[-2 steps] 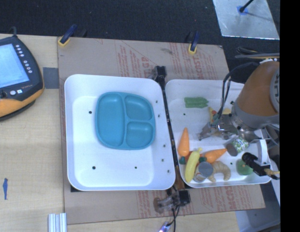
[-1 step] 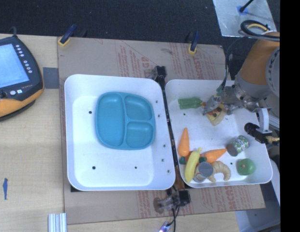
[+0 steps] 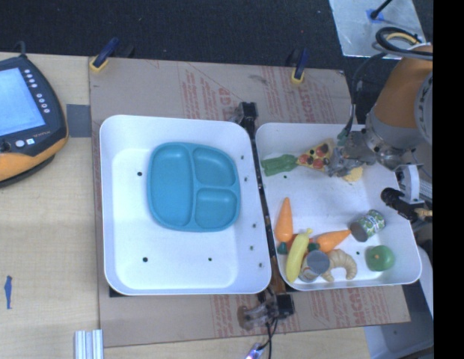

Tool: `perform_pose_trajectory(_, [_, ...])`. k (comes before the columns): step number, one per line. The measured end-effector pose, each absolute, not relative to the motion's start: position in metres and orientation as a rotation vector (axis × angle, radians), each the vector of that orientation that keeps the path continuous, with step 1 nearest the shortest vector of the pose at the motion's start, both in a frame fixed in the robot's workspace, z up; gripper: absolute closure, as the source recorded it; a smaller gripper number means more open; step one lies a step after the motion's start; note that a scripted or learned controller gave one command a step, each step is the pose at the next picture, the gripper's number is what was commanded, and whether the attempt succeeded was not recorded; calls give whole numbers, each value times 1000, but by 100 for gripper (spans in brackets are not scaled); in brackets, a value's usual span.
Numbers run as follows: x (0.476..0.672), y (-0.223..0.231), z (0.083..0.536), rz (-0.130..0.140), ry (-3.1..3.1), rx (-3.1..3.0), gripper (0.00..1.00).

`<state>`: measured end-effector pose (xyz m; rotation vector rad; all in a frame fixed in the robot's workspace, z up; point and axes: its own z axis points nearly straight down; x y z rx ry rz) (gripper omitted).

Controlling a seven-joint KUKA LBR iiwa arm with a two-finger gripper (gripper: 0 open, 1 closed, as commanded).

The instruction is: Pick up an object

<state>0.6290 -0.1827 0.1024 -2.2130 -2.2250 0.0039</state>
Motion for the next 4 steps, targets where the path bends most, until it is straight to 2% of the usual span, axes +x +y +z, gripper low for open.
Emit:
perform_pose_trajectory(1, [629, -183, 102, 4, -2225, -2213, 0])
perform_pose_trajectory(2, [629, -183, 113, 4, -2226, -2211, 100])
perform_pose_trajectory(3, [629, -183, 113, 4, -2226, -2211, 0])
perform_pose_trajectory(4, [523, -110, 91, 6, -2224, -2212, 0])
